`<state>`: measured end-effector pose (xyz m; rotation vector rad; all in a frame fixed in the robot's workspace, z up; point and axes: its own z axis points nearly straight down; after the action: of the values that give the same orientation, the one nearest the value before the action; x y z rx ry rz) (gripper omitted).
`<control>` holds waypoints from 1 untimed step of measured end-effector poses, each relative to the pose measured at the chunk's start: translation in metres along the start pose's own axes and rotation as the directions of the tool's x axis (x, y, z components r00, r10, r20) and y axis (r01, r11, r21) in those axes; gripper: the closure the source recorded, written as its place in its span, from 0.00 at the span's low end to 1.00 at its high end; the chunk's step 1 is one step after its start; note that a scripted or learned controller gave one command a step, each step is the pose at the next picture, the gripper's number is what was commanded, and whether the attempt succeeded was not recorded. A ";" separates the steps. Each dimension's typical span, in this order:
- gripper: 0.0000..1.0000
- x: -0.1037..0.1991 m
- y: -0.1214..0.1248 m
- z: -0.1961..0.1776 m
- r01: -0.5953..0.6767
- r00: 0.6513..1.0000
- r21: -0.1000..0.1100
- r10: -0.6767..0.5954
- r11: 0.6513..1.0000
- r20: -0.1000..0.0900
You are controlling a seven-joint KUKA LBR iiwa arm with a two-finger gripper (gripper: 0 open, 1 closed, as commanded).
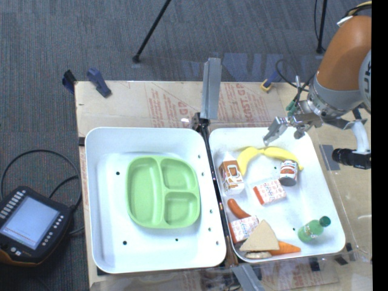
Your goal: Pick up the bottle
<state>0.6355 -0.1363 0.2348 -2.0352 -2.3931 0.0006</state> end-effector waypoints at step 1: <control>1.00 0.001 0.001 -0.009 0.002 1.000 0.001 -0.002 1.000 0.000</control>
<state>0.6361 -0.1356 0.2439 -2.0321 -2.3948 0.0011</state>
